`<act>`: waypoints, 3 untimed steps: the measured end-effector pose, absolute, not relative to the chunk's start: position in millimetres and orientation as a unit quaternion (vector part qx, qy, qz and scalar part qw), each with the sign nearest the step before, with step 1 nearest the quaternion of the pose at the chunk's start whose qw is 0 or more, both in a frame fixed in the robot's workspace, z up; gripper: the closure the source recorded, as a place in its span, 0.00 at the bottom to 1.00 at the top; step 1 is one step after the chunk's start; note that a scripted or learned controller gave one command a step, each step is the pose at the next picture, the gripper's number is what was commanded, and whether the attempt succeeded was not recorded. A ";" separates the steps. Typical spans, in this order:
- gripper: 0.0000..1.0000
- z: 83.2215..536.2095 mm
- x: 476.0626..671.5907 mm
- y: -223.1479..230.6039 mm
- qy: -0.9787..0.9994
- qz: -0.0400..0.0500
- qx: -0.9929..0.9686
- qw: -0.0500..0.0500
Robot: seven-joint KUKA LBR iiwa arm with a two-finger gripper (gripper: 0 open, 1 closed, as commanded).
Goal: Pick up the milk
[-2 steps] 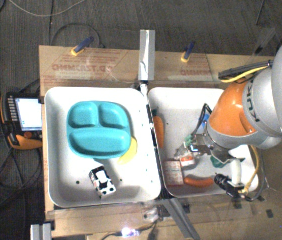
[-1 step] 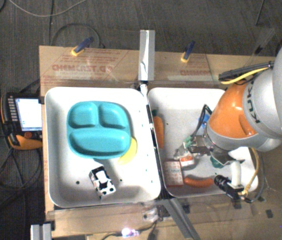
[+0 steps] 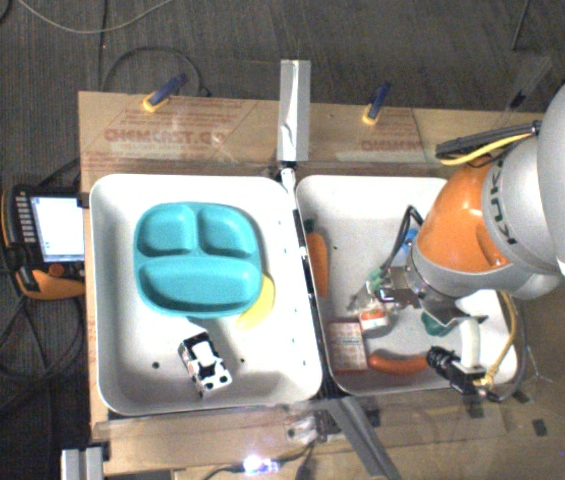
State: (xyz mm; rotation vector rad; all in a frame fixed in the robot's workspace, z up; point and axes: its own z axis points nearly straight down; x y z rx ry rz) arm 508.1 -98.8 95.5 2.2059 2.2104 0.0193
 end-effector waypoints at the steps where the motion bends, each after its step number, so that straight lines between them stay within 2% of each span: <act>1: 1.00 95.8 496.1 -97.4 0.719 0.010 0.695 0.017; 2: 1.00 95.7 495.0 -114.1 0.762 0.010 0.647 0.012; 3: 1.00 95.7 496.5 -110.0 0.769 0.005 0.639 0.014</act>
